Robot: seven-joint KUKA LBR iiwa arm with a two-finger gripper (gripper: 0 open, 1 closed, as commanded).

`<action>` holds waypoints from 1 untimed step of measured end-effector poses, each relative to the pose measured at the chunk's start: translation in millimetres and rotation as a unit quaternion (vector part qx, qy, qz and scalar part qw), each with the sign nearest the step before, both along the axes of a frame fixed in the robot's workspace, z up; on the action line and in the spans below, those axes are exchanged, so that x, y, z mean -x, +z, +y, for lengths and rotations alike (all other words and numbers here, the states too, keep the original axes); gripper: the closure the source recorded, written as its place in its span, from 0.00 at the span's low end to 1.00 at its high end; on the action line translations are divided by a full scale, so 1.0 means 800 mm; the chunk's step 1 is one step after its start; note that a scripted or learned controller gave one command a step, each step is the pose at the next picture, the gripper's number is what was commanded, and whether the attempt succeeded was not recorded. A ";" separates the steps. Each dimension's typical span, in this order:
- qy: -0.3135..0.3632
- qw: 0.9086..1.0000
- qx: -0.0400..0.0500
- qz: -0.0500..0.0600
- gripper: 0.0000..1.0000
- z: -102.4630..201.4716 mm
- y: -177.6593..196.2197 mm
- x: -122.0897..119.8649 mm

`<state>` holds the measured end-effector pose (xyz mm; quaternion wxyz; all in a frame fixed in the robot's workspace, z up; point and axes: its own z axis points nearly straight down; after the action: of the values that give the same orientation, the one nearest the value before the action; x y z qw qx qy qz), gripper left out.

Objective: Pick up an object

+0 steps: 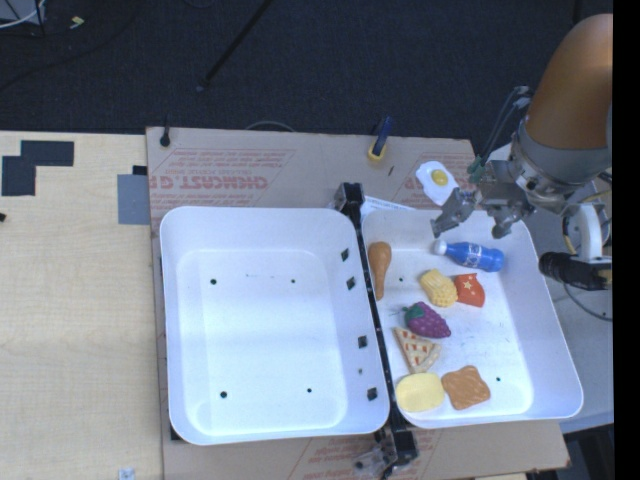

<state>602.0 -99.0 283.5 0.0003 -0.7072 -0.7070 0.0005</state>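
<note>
From my station I read the desk (pixel 70 298) left to right: pale wood grain with a few grey and black patches, then a brown cardboard sheet (pixel 250 173) under the two bins. The left bin (pixel 190 318) is smooth, glossy white plastic, shallow with rounded corners and small dark dots on its floor. The right bin (pixel 545 348) carries all the candidates, small moulded toy foods by the look of them: a tapered orange-brown cone (pixel 379 266), a bumpy purple grape cluster (pixel 427 320), a gridded waffle wedge (pixel 416 348), a smooth yellow disc (pixel 420 393), a knobbly yellow corn piece (pixel 438 288), a tan toast slice (pixel 465 387), a red strawberry-like piece (pixel 469 290) and a slim blue bottle (pixel 472 257) lying on its side near the bin's far end (a fried-egg piece (pixel 437 178) sits just past the far rim). The tool (pixel 480 206) hovers just above the bottle with its dark fingers spread apart and nothing between them, so I judge the pick not yet made: the approach looks lined up on the bottle, while closing and lifting remain. The bottle's round, slick body could roll away under the fingers.
</note>
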 end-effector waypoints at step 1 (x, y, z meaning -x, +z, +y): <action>0.002 1.000 -0.002 0.005 0.00 0.084 -0.129 0.006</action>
<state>597.2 -31.4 180.4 0.0056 -0.7057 -0.7085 0.0029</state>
